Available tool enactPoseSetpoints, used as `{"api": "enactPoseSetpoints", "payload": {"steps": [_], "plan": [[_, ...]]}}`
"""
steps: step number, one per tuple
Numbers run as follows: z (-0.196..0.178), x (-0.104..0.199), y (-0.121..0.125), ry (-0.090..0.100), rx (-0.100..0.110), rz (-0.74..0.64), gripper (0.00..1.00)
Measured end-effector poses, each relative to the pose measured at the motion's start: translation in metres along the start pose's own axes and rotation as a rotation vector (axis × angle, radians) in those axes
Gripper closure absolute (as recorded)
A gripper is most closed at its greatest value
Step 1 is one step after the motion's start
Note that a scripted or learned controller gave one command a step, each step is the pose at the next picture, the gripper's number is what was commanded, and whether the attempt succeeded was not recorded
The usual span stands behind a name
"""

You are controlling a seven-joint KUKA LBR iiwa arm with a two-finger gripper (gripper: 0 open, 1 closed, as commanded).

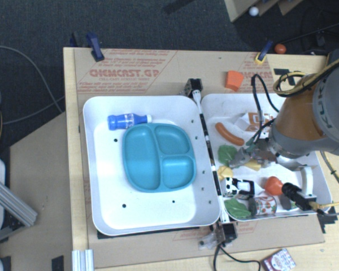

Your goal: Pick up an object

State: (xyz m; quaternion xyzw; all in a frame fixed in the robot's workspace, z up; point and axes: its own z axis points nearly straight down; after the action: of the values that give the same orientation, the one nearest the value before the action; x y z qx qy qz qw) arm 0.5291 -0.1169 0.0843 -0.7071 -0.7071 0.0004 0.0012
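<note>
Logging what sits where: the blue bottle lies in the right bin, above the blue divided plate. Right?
Not quite. The camera view shows the blue bottle in the left bin, above the blue divided plate.

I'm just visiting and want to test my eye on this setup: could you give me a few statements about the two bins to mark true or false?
1. A blue divided plate lies in the left bin. True.
2. A blue bottle lies beside the plate. True.
3. The sausage is in the left bin. False: it lies in the right bin.
4. The orange block sits inside a bin. False: it rests on the bench, outside both.
</note>
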Motion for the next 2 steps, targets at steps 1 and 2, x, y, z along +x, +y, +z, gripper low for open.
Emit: {"api": "enactPoseSetpoints", "payload": {"steps": [1, 2], "plan": [[-0.010, 0.000, 0.001, -0.001, -0.002, 0.000, 1.00], [-0.101, 0.046, 0.051, -0.001, -0.004, -0.002, 1.00]]}}
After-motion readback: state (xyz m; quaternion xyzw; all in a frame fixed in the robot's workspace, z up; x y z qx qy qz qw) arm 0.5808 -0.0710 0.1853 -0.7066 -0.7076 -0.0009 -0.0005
